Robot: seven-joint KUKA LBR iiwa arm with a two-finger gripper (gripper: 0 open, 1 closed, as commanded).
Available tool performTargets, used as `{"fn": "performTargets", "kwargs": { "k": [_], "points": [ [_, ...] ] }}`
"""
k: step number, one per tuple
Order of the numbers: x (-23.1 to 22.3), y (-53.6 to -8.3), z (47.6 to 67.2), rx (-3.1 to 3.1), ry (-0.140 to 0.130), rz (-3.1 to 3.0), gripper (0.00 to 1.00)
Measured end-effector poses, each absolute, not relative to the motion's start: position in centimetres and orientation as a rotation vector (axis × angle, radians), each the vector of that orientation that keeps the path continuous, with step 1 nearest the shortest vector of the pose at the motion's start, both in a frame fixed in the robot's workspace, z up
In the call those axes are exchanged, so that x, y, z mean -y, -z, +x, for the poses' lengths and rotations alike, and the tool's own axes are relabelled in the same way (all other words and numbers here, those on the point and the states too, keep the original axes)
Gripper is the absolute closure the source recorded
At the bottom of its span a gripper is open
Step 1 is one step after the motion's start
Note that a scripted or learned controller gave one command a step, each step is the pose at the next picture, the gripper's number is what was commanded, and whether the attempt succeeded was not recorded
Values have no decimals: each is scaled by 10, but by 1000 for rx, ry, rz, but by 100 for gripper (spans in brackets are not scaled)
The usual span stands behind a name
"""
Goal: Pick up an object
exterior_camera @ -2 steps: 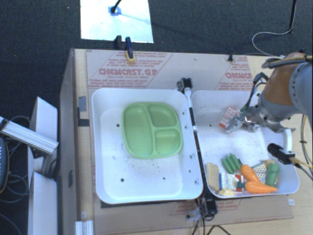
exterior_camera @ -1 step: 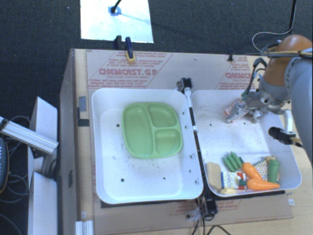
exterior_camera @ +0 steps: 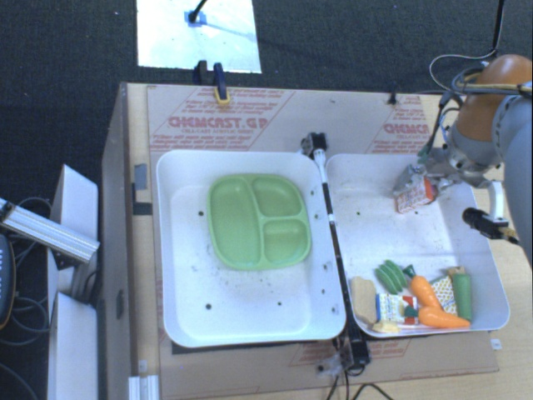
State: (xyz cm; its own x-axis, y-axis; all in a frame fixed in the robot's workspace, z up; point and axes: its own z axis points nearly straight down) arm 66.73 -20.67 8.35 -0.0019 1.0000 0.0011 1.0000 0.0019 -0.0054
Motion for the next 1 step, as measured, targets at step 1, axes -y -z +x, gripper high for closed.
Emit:
{"fn": "performTargets", "kwargs": {
  "k": [1],
  "points": [
    [206,-97,670,2235,2,-2217,100]
  ]
}}
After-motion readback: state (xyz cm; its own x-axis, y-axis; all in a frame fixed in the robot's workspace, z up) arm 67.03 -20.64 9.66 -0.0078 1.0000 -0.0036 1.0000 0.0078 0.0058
